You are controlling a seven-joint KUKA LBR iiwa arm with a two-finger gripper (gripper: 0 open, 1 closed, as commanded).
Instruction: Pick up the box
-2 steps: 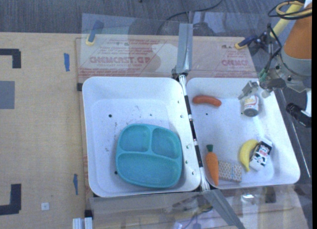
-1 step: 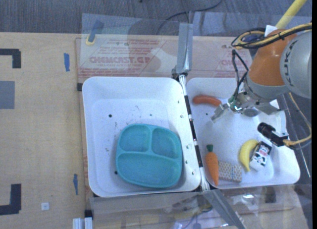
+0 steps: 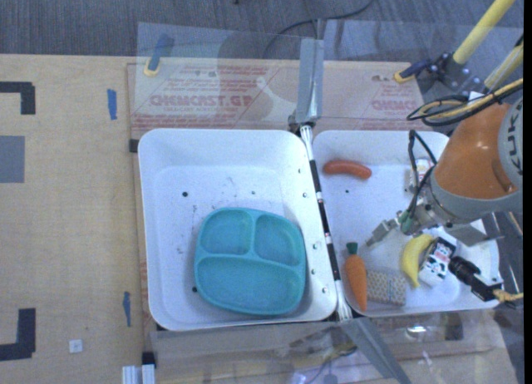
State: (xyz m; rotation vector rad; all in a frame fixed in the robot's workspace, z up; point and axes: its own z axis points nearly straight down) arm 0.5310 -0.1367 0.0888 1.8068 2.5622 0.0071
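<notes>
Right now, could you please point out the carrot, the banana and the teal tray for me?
carrot [image 3: 356,282]: camera view, middle of orange body.
banana [image 3: 412,259]: camera view, middle of curve.
teal tray [image 3: 241,278]: camera view, large lower compartment.

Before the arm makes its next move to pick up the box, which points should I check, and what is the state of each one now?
1. Small white box with black and red print lies in the right white bin: ok.
2. Box free of neighbours: not ok, the yellow banana lies against it.
3. Hand over the right bin: ok.
4. Hand centred over the box: not ok, it sits up and left of it.
5. Box between the hand's fingers: not ok.
6. Orange carrot apart from the box: ok.
</notes>
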